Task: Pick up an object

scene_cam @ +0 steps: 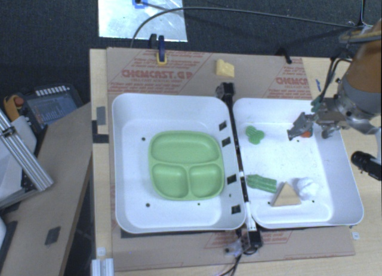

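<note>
End effector [300, 128]: above right bin [340, 209], upper area; grip state unclear
Objects: green knob [255, 135] left of end effector; green stick [261, 182], tan wedge [287, 196], white lump [306, 189] nearer front
Left bin [128, 149]: green divided tray [185, 165]

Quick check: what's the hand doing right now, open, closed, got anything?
Hand: low over the right bin, near its far side; whether it is open, closed or holding anything cannot be told.

High slanted view, both bins [125, 119]
</note>
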Controlling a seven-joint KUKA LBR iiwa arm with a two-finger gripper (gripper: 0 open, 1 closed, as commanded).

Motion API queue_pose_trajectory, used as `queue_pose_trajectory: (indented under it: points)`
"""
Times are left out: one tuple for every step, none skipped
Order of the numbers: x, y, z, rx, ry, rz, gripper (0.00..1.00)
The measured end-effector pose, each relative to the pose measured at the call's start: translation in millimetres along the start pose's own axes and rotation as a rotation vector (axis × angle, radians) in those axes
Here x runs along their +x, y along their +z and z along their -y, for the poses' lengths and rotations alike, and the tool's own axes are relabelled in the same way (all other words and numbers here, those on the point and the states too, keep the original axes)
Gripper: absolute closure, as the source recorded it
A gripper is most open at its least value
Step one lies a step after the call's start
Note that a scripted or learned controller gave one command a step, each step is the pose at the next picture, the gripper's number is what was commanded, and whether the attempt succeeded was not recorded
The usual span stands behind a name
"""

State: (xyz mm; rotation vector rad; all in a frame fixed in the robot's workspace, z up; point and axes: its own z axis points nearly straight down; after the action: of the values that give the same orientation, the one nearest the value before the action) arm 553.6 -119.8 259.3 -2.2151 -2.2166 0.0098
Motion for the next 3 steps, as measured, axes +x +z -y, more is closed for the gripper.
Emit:
queue_pose_trajectory:
  points:
    - [0,-6,-2,-0.011,-0.002,0.002,0.0]
    - [-8,52,-2,-0.008,0.0,0.001,0.0]
    - [-2,96,-4,-0.007,-0.001,0.0,0.0]
